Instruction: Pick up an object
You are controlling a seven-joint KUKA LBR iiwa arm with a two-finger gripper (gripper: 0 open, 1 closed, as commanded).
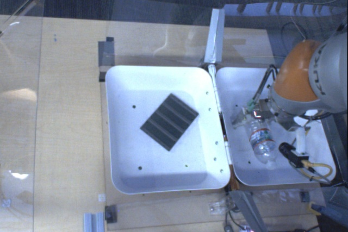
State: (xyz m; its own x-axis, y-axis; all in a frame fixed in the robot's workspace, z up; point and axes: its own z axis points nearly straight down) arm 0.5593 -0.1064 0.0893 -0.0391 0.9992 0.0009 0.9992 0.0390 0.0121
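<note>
The bottle (261,141) is of clear plastic and small, with a pale label around its middle, and the white floor of the bin shows through it. It lies on its side in the right bin (239,83), about in the middle of the floor. Its length runs from the far edge toward the near edge, a little slanted to the right edge. My claw (251,114) is low inside the same bin, just beside the far end of the bottle and slightly toward the bin's left edge. I cannot tell if it touches the bottle, and I cannot tell if it is open or closed. The left bin (124,96) holds one thing, a dark flat ribbed panel (169,121). It lies near the middle of that floor, turned so its corners point to the bin's edges. The two bins sit edge to edge on the wooden desk (54,117).
</note>
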